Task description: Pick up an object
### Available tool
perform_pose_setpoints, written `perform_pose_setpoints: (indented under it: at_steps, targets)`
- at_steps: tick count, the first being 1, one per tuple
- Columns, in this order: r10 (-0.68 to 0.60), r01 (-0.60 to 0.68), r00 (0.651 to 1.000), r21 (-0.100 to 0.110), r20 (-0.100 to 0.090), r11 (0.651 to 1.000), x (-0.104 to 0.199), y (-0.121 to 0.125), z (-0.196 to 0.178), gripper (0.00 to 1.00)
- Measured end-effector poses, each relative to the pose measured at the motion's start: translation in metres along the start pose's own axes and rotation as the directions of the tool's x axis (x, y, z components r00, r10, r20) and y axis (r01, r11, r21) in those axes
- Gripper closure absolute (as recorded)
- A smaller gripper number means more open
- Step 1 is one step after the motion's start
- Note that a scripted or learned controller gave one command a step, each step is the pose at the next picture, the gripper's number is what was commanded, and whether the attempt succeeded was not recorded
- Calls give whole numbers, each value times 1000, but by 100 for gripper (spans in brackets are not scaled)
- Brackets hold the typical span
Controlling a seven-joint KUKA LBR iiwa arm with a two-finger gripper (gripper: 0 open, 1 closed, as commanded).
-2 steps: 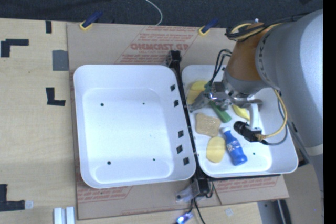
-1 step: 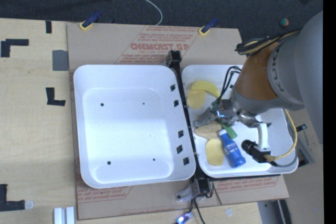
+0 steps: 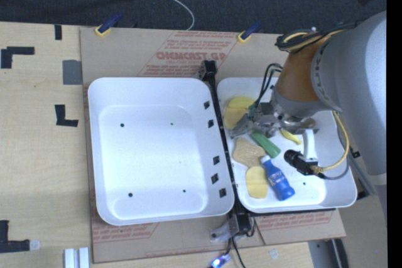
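Two bins sit side by side on the counter, touching along a central divider. The left bin [image 3: 151, 147] lies toward the counter's left edge. The right bin [image 3: 333, 194] holds a cluster near the divider: a bottle [image 3: 277, 177] toward the front edge, a marker [image 3: 266, 142] behind it, and the pincer [image 3: 251, 124] over the items at the back.

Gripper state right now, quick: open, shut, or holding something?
Gripper: cannot be told; it sits low in the right bin over the green marker.
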State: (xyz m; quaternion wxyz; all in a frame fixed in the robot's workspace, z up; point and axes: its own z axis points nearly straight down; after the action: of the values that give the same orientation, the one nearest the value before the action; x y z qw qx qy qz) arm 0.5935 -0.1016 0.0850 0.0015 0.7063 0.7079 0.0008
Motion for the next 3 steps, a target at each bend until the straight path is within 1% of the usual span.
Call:
perform_pose_setpoints:
  at_steps: [1, 2, 3]
  targets:
    - [0, 0, 1000, 3, -1, 1000, 3, 29, 1, 0]
    - [0, 0, 1000, 6, -3, 1000, 3, 27, -9, 100]
    - [4, -4, 1000, -1, 1, 1000, -8, -41, -2, 100]
